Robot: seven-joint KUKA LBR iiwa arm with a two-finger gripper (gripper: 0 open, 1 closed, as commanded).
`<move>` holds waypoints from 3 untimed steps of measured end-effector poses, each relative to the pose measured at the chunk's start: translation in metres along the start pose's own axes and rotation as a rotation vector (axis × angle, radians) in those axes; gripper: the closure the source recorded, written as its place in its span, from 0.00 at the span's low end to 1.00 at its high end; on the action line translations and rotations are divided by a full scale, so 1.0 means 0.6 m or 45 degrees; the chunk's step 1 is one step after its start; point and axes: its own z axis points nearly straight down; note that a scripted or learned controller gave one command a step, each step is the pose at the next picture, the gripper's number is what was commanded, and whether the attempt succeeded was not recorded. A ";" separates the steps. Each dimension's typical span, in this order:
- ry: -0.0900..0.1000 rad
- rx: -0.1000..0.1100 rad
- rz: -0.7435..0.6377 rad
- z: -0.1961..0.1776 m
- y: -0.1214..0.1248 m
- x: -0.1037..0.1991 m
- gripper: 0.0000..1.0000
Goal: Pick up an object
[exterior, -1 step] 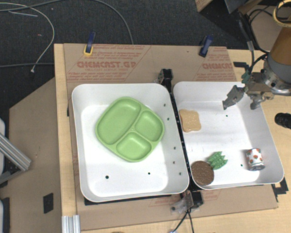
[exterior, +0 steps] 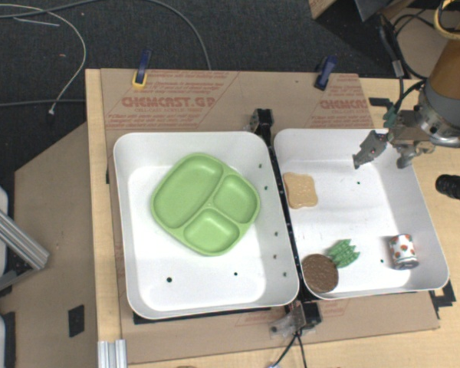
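Observation:
My gripper (exterior: 386,154) hangs over the far right part of the right bin (exterior: 353,142), fingers spread open with nothing between them. Below it in that bin lie a tan slice of toast (exterior: 300,190) at the left wall, a brown round cookie-like disc (exterior: 320,273) at the near left corner, a small green leafy piece (exterior: 343,252) beside the disc, and a small red-and-white can (exterior: 402,251) on its side near the right wall. All of these lie apart from the gripper.
The left bin (exterior: 138,267) holds a green divided plate (exterior: 205,203). Blue clamps (exterior: 142,66) (exterior: 326,73) grip the cardboard's far edge. The middle of the right bin floor is bare white.

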 end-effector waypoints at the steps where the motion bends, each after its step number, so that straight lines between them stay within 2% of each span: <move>1: 0.000 0.001 0.000 0.099 0.004 0.005 0.00; 2: 0.002 0.006 0.000 0.169 0.003 0.004 0.00; 3: 0.003 0.007 0.001 0.266 -0.013 0.010 0.00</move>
